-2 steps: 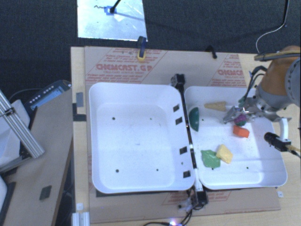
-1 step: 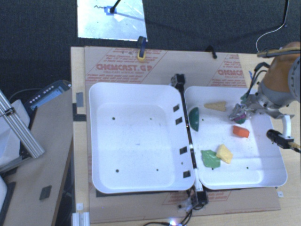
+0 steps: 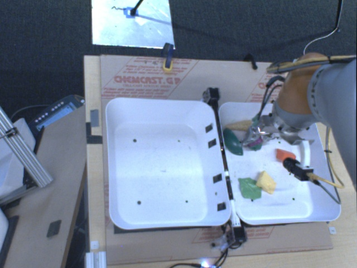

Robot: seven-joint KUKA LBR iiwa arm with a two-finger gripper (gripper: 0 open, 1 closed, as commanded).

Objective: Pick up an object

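Gripper (image 3: pixel 256 135) hangs low over the right bin (image 3: pixel 279 214), near that bin's back left corner, just beside a dark green piece (image 3: pixel 233 142) that lies against the bin's left wall. A small purplish thing (image 3: pixel 255 144) sits right under the gripper, but contact cannot be told, nor whether it is apart or together. The grey arm (image 3: pixel 329 96), with its orange band (image 3: pixel 295 88), reaches in across the bin's back right corner. An orange piece (image 3: pixel 285 154) lies near the bin's middle, toward the right. A yellow block (image 3: pixel 266 182) and a light green piece (image 3: pixel 250 188) lie touching near the front edge. The left bin (image 3: pixel 120 205) stands beside it, sharing the middle wall.
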